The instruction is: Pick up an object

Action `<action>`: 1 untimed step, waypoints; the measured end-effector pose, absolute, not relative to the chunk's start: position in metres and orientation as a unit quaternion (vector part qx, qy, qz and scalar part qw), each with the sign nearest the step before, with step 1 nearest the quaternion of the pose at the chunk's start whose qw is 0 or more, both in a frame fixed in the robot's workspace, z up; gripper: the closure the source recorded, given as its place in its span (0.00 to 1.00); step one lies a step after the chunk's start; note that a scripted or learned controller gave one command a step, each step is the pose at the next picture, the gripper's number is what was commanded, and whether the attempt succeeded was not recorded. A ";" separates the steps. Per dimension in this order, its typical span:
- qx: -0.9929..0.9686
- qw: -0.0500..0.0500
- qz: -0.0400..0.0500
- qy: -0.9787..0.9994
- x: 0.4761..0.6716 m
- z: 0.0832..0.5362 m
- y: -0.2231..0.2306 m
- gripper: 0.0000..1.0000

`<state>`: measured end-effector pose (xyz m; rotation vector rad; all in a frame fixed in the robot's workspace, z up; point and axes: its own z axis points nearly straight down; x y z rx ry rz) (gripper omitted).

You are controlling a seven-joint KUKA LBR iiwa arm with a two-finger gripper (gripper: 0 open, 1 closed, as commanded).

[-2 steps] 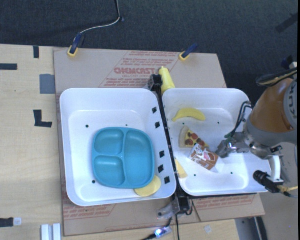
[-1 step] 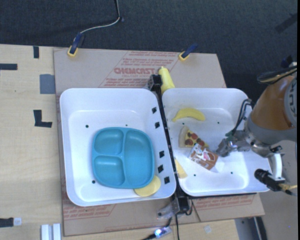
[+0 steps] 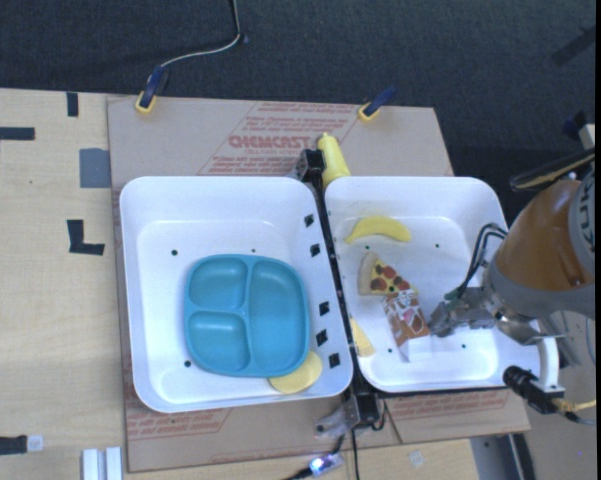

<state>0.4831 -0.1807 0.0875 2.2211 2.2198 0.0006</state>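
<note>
While the arm (image 3: 545,243) reaches in from the right, the gripper (image 3: 442,320) is seen low inside the right bin (image 3: 480,200), its tip just beside the right edge of a printed packet (image 3: 406,319). Whether the packet is touched cannot be told, nor can the state of the fingers be made out. A pizza slice toy (image 3: 379,275) lies just above the packet, and a banana (image 3: 378,231) is placed near the bin's far wall. In the left bin (image 3: 145,208) a blue divided plate (image 3: 246,313) is held, with a yellow piece (image 3: 300,376) tucked under its near edge.
</note>
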 end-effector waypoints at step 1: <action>0.701 0.004 0.006 0.713 0.533 0.218 -0.063 1.00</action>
